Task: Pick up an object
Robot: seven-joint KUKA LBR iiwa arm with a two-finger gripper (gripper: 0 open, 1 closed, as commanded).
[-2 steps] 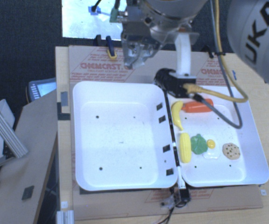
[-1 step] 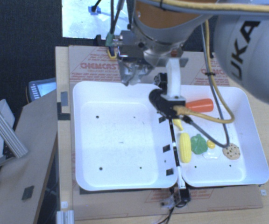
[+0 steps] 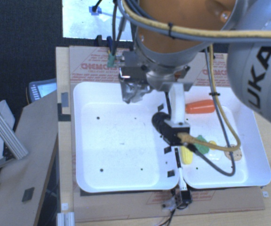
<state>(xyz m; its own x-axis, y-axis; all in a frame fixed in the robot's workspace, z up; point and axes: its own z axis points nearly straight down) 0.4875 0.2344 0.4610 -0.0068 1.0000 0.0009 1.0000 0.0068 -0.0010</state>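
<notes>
Here the arm [image 3: 196, 13] looms over both bins, its hand [image 3: 134, 92] hanging above the far edge of the left bin [image 3: 112, 173]; whether it is apart or together I cannot tell. In the right bin [image 3: 253, 173] lie an orange carrot [image 3: 200, 107], a green piece [image 3: 202, 146] and a yellow piece [image 3: 187, 155].

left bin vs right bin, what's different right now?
The left bin has a bare white floor with only small dark spots; the right bin holds an orange object, a green one and a yellow one. The left bin lies mostly open to the camera; the arm and its cables cross the right bin. Both are shallow, white and rounded at the corners.
</notes>
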